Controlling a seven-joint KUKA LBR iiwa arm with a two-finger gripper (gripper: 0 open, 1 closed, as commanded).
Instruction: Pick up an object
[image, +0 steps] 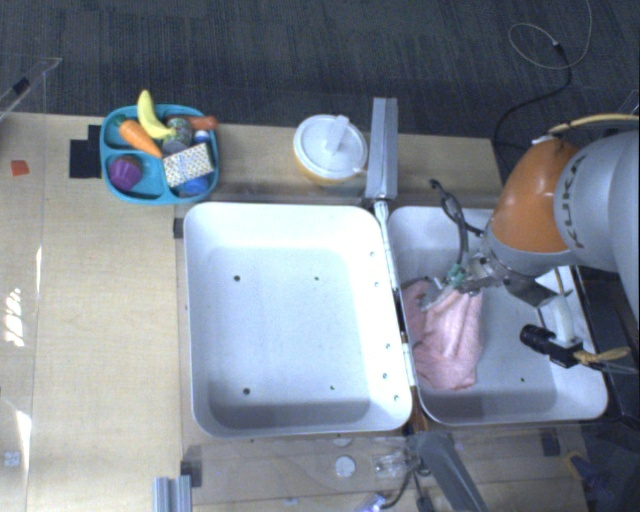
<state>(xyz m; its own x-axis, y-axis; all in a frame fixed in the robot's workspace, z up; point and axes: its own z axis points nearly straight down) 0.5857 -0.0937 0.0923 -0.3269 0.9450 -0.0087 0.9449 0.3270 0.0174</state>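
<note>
A crumpled pink cloth (446, 335) lies in the right bin (520, 400), against its left wall. My gripper (452, 283) reaches in from the right and sits at the cloth's upper edge, touching or just above it. The grey arm with its orange band (535, 200) covers the bin's upper right part. Whether the cloth is pinched cannot be made out.
The left bin (290, 320) stands beside the right one, sharing a middle rim. Behind the bins are a blue tray (160, 150) of toy food and a white lidded bowl (330, 148). A black cable runs over the right bin's back edge.
</note>
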